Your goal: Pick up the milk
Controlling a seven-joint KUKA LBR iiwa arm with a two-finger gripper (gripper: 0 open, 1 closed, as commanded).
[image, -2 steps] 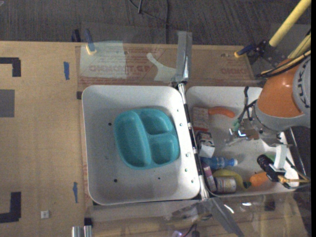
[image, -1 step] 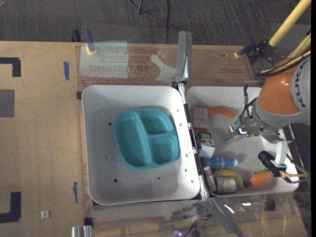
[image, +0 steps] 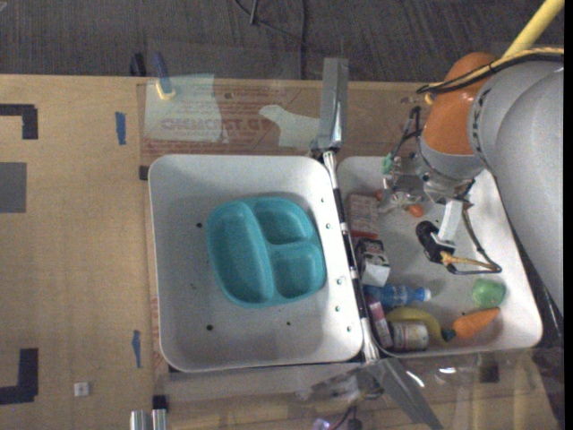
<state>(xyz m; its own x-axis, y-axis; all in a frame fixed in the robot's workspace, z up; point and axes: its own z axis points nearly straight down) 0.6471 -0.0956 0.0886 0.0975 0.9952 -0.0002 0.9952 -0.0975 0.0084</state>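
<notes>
Well apart: milk (image: pixel 372 257), hand (image: pixel 400 193)

overhead slanted view, both bins (image: pixel 170 240)

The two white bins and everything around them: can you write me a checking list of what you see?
Surface: tan bench bearing the left bin and the right bin side by side.
Job's things: a small carton, possibly the milk, lies by the right bin's left wall; label too small to read.
Clutter: teal divided tray in the left bin; water bottle, banana, can, carrot and green item in the right bin.
Grippers: gripper over the right bin's upper part, holding nothing visible.
Cables: black cable loops below the wrist.
Surroundings: blue tape marks on the bench, dark floor beyond.
</notes>
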